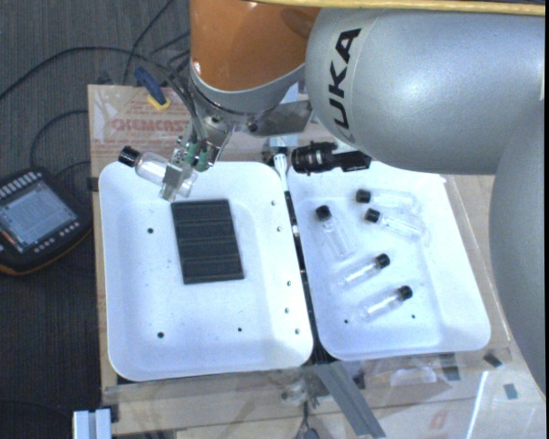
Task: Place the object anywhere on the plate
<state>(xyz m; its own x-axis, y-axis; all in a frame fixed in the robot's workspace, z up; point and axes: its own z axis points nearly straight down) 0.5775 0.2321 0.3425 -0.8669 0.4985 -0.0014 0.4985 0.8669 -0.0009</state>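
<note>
Clear plastic vial w/ a black cap (145, 165) sits between the fingers of my tool (181, 174), cap pointing to the view's left, body lying roughly level. So my tool is closed on it, gripping the vial near its far end. Tool + vial are over the upper left corner of the left bin (128, 337), close to the rim; can't tell if the vial touches the bin floor or hangs just above it.

Dark ribbed plate (208, 240) lies flat in that same left bin, just below and to the right of my tool, apart from the vial. Vial isn't on the plate.

Right bin (457, 323) holds five more clear vials w/ black caps (364, 269), scattered, most lying on their sides.

My arm (421, 71) comes in from the right, grey, w/ the orange band (247, 35) above the wrist, covering the top of the view. Both bins sit side by side on the desk (119, 122). Off the desk at left, a pendant w/ a screen (29, 219) rests on the dark floor, cables running near it.
</note>
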